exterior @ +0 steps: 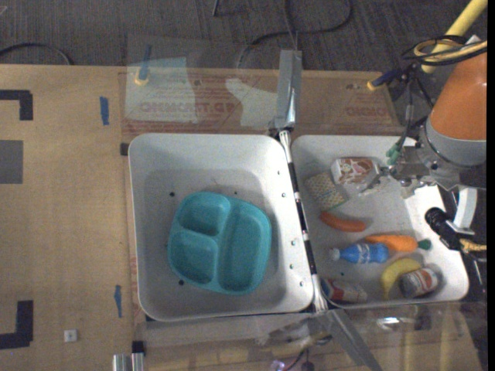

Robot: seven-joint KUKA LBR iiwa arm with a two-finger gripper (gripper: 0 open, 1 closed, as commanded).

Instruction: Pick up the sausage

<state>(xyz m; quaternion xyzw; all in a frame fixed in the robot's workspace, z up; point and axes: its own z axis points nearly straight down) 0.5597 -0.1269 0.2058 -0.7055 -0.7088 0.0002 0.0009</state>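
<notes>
The sausage (pixel 343 222) is a short orange-red link lying flat in the middle of the right bin (pixel 309 153), left of centre. My gripper (pixel 396 170) hangs over the bin's upper right part, at the end of the grey arm with the orange band. It sits above and to the right of the sausage, well apart from it, close to a red and white packet (pixel 353 170).
Around the sausage lie a tan waffle-like piece (pixel 323 190), a blue bottle (pixel 360 253), a carrot (pixel 396 243), a banana (pixel 397 273), a can (pixel 421 282) and a small packet (pixel 345 291). The left bin (pixel 155 161) holds a teal divided plate (pixel 220 242).
</notes>
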